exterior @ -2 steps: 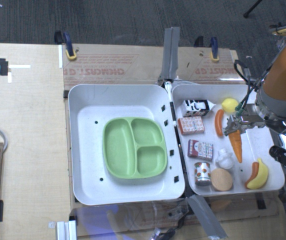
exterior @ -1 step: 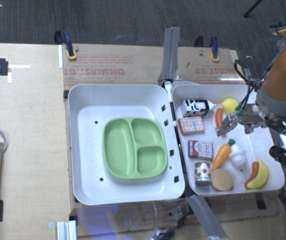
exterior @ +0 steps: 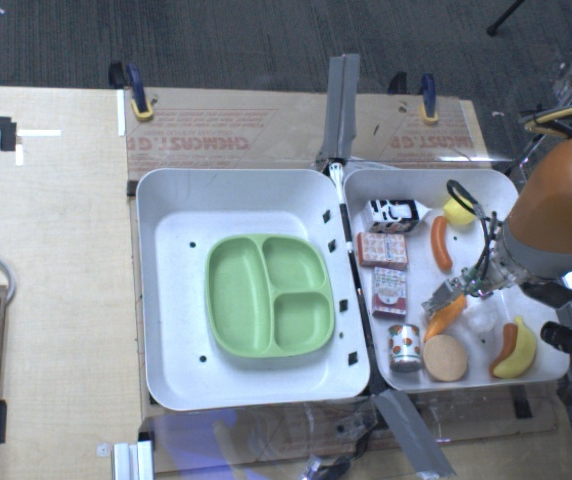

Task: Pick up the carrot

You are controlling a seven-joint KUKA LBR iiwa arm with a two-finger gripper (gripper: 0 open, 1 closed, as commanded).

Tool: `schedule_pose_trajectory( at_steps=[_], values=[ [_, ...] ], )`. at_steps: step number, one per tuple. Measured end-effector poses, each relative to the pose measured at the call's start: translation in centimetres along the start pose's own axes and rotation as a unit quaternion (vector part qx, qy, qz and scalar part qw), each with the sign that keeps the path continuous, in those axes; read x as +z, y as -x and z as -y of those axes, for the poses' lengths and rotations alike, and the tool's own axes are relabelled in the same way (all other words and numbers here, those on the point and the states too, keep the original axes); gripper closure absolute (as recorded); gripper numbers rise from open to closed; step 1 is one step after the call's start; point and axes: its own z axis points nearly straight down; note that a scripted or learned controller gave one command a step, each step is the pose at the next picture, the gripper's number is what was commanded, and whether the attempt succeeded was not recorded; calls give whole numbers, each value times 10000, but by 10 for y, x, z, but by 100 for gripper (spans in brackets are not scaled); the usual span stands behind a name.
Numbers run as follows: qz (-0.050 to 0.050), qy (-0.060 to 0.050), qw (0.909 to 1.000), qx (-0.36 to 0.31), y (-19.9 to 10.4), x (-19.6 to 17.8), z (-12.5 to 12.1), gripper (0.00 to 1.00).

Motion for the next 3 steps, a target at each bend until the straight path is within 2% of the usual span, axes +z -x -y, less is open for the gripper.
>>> schedule_pose_trajectory(
  at_steps=[1, 2, 3],
  values=[
    [1, 4, 10000, 16, 1, -9, 0, 100],
    [12, 10, 9995, -326, -54, -143, 2, 100],
    [11, 8, 9995, -322, -54, -143, 2, 0]
  ],
)
